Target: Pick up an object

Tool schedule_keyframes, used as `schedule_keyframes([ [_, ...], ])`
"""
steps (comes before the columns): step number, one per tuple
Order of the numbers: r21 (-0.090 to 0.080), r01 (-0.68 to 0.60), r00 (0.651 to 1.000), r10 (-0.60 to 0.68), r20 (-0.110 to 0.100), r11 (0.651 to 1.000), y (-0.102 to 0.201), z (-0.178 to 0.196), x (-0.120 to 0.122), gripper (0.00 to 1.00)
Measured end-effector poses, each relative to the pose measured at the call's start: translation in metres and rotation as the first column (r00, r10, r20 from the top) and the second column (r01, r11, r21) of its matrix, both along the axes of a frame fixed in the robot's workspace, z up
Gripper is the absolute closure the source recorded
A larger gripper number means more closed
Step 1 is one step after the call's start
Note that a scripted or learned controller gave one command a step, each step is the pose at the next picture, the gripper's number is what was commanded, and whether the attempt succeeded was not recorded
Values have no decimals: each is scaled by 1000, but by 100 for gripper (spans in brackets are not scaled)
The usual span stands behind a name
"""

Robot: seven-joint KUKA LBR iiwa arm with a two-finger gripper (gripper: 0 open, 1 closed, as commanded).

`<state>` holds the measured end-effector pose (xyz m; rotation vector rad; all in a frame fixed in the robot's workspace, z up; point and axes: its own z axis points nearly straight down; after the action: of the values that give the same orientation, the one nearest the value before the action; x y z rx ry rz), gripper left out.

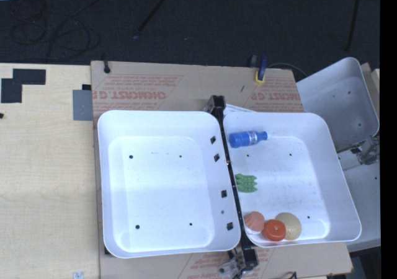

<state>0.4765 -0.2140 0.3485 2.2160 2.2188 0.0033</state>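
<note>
Camera view: you had two white bins side by side on a brown printed cardboard sheet (155, 88), which lay on the pale wooden bench (43, 166). The left bin (104, 147) filled the centre-left of the frame, the right bin (338, 172) the centre-right. Their inner rims met along a dark seam (224, 172) running from top centre down to bottom centre. All the pickable things sat in the right bin. The blue bottle (247, 139) lay on its side in that bin's upper left corner, close to the seam, cap end pointing toward the right of the frame. The green object (245, 183) lay below it, also near the seam and apart from the bottle; its shape was too small to name. In the bin's lower part three round pieces clustered together: a pink piece (253, 221) leftmost, a red piece (274, 230) touching it, and a tan piece (289, 224) just right of the red one. A small blue and yellow clamp (260, 70) sat on the cardboard's top edge. A pale grey curved panel (338, 98) filled the upper right. You could not tell the pincer's state from this view.
</note>
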Motion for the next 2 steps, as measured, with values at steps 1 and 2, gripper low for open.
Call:
schedule_keyframes([
  [1, 3, 2, 1000, -2, -9, 1000, 1, -21, 0, 100],
  [2, 1, -1, 1000, 1, -2, 1000, 0, 26, 5, 100],
])
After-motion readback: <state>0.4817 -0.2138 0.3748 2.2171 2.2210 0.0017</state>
